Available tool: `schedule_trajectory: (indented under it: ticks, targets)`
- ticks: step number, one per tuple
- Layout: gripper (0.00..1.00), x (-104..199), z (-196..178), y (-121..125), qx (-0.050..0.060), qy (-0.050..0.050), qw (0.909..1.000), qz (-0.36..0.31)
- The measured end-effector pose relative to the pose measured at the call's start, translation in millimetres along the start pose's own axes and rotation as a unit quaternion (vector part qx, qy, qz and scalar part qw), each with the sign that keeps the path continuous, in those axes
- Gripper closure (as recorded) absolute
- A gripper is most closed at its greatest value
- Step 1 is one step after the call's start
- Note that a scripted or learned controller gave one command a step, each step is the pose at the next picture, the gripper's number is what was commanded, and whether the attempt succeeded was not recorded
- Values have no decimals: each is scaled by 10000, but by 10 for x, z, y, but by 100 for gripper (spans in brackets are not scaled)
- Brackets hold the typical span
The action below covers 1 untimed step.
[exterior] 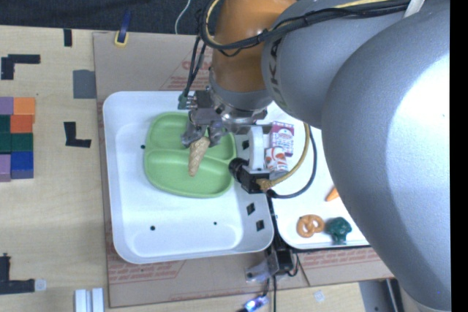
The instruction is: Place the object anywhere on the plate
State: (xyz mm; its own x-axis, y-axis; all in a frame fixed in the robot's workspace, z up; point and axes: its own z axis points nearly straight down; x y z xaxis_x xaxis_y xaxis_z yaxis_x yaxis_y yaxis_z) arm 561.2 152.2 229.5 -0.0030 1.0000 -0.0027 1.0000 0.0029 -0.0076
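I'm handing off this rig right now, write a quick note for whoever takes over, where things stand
End effector: over the green plate in the left bin, shut on the tan cone-shaped object, which hangs tip-down over the plate's right compartments.
Done: object picked and carried over the plate.
Left: lower, release, check it stays on the plate.
Right bin: pretzel, dark green item, red-and-white carton. Leave them.
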Motion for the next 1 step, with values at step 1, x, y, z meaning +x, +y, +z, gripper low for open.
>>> schedule_trajectory:
  ticks: [1]
  targets:
    - [0, 0, 0, 0, 1, -2, 10000, 0]
